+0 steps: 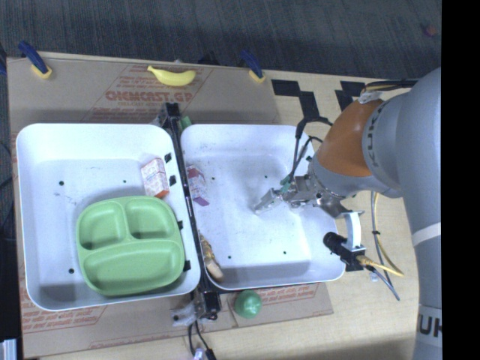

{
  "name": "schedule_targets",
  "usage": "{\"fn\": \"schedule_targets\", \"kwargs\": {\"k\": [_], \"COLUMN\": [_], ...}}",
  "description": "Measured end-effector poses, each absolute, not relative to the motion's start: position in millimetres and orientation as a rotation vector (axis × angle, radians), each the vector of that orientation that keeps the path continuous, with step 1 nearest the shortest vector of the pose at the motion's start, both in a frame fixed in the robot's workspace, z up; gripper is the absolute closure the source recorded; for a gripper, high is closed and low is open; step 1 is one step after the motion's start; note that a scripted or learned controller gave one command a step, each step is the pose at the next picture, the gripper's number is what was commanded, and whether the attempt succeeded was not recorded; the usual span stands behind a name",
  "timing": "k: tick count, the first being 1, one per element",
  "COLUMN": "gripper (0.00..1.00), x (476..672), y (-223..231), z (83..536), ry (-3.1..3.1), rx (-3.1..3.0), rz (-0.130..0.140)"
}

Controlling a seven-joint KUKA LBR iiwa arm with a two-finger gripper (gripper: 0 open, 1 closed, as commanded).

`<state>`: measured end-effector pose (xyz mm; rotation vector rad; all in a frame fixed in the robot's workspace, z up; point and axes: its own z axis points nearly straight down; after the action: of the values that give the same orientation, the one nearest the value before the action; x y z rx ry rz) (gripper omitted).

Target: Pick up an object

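I find the gripper (264, 200) low over the right bin (247, 265), fingers narrowly parted, nothing between them. Nearest candidate, a small purple wrapper (196, 186), lies by the left wall, well apart. The green tray (131, 244) occupies the left bin (45, 201).

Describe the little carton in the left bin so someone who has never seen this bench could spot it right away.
Start at the left white bin, which holds a big green divided tray. Look just above the tray's upper right corner, close to the wall shared with the right bin. The small carton lies there, white with orange-red markings, much smaller than the tray and the only boxy item in that bin.
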<state>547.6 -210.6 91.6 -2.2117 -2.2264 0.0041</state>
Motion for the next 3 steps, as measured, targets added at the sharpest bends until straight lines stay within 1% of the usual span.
{"fn": "schedule_targets", "kwargs": {"k": [1,2,3], "gripper": [1.0,1.0,1.0], "x": [548.0,476.4,477.8], "y": [-211,-212,-186], "z": [102,167,255], "ry": [-2.232,-2.227,-2.23], "rx": [-2.206,-2.213,-2.216], "rz": [0.007,0.003,-0.002]}}
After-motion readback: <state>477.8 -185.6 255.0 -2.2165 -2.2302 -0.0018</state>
